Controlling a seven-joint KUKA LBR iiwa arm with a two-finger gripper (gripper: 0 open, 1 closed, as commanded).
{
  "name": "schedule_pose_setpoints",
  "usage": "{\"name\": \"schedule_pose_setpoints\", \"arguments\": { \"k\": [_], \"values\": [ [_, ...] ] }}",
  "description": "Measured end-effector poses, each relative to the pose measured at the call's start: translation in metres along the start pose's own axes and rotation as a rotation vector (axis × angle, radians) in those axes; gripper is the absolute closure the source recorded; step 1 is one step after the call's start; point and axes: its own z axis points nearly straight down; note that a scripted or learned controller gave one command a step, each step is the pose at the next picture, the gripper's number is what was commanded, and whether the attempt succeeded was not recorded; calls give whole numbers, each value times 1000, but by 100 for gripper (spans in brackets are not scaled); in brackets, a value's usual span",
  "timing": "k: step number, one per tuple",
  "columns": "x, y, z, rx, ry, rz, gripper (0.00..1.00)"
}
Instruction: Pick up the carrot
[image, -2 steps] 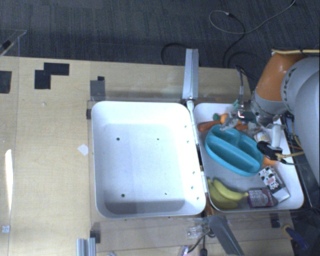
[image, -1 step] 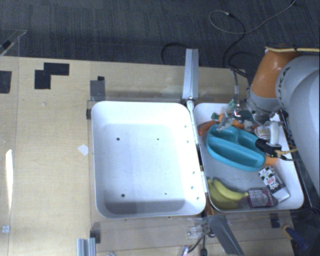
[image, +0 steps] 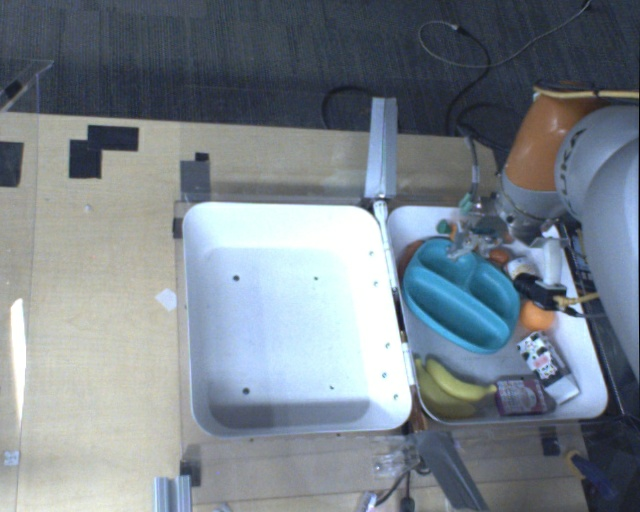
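Note:
An orange rounded piece (image: 538, 317), which looks like the carrot, lies in the right bin (image: 596, 398) by its right wall, partly hidden behind the blue dish and a robot part. My gripper (image: 468, 236) hangs over the far rim of the blue divided dish (image: 462, 294), up and to the left of that orange piece and apart from it. Nothing can be seen between its fingers. A brownish-orange thing (image: 411, 251) peeks out behind the dish's left edge.
A banana (image: 447, 386) lies at the right bin's front, with a dark purple packet (image: 520, 396) and a small printed box (image: 545, 358) beside it. The left bin (image: 290, 320) stands beside it. A metal post (image: 380, 150) rises between the bins at the back.

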Motion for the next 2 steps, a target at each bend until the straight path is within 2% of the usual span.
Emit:
{"name": "schedule_pose_setpoints", "arguments": {
  "k": [1,2],
  "values": [
    [69,1,-87,-20,2,-51,100],
    [25,-71,3,-29,0,-111,100]
  ]
}}
